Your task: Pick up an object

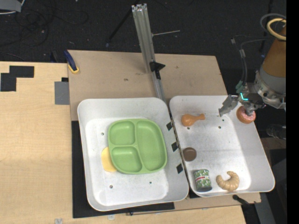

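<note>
While the left bin (93, 171) holds a green tray (137, 145), the right bin (252, 153) holds a croissant (228, 181), can (202, 179) and drumstick (192, 119); the hand (239, 107) (fingers spread) hovers beside a pink doughnut (246, 115) at the rim.

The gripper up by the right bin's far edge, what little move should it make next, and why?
Probably a short move inward and down toward the orange pear-shaped toy. The gripper sits at the right bin's upper right rim, with one finger pointing into the bin and a pink round object beside it. Nothing shows between its fingers, and that toy lies closest.
</note>
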### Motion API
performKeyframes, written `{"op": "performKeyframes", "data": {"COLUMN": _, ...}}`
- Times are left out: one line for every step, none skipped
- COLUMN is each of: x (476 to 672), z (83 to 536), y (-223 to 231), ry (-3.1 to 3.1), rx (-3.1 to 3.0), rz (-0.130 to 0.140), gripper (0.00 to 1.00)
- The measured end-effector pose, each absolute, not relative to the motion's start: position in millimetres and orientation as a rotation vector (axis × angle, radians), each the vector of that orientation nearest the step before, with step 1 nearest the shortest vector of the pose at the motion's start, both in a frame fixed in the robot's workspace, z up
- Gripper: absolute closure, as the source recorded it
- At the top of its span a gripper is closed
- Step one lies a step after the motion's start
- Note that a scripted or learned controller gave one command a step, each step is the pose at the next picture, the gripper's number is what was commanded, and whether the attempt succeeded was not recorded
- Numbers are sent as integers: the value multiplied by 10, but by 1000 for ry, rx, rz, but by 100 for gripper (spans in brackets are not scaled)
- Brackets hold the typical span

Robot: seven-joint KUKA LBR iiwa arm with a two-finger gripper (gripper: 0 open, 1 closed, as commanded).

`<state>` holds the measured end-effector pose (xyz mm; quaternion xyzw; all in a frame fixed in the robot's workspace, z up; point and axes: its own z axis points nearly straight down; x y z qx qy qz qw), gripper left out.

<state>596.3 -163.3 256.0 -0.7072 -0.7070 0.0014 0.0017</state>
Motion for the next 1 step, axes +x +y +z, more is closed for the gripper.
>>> {"op": "performKeyframes", "data": {"x": 5970, "z": 2574, "y": -1633, "ry": -2221, "rx": -2221, "rz": 2, "gripper": 0}}
